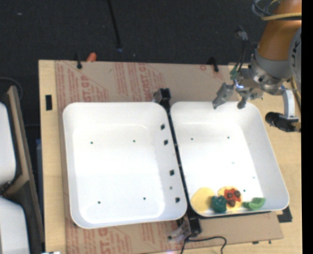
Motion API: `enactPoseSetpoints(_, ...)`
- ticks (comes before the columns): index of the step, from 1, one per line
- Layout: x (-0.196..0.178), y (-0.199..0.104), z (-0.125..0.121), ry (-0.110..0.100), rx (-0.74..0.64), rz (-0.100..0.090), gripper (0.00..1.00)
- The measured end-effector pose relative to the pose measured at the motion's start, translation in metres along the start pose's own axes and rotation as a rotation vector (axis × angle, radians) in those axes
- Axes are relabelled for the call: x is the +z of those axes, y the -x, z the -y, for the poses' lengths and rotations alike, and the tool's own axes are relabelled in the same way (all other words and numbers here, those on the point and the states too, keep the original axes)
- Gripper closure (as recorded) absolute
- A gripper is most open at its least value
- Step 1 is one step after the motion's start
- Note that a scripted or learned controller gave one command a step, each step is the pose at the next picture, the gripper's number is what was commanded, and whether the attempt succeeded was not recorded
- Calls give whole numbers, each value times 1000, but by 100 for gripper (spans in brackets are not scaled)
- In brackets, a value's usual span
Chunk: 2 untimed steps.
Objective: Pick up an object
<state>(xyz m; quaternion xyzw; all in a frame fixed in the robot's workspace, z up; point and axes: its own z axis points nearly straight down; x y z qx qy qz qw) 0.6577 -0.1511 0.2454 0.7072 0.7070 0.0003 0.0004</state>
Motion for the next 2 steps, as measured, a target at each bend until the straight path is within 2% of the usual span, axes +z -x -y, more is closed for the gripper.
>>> enactPoseSetpoints(1,19,-11,80,-1,1,0,0)
enactPoseSetpoints(2,7,7,132,0,3,1,0)
